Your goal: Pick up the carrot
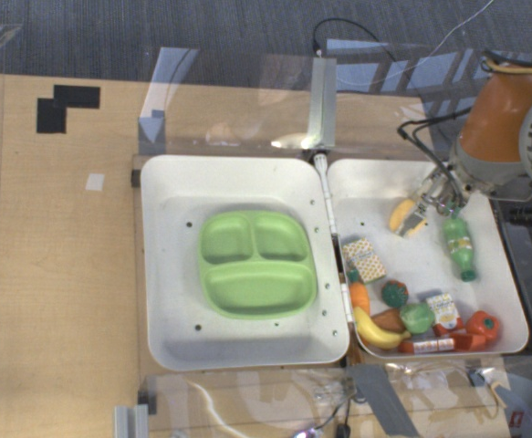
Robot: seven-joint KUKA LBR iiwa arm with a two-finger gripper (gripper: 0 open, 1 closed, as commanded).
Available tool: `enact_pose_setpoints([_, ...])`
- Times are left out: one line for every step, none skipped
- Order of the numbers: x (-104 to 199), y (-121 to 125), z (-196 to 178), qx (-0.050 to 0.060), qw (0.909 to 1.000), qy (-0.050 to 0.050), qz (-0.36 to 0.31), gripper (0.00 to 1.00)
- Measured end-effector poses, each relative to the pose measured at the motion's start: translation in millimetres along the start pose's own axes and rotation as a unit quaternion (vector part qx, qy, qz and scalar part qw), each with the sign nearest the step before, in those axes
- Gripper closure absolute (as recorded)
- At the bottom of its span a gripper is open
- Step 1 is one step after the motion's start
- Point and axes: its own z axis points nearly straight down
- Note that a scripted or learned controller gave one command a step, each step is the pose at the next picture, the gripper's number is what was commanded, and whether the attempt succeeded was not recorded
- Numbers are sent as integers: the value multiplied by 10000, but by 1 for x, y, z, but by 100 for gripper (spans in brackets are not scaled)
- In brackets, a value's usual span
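Wooden bench [56,245], grey carpet [202,7]

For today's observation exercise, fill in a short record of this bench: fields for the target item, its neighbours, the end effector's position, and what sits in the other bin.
target: carrot, lying in the right bin close to its left wall
neighbours: banana just below it; checkered packet just above it; strawberry to its right
end effector: in the upper part of the right bin, at a yellow item, apart from the carrot
nearby: green bottle lying below the arm
left bin: holds a green divided plate
task status: carrot not yet picked up
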Motion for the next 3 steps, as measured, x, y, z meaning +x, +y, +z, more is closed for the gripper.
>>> enact_pose_setpoints([-2,3,-11,-25,10000,-29,-6,100])
enact_pose_setpoints([3,21,1,42,9983,45,575,100])
enact_pose_setpoints([18,35,-57,11,9990,15,442,100])
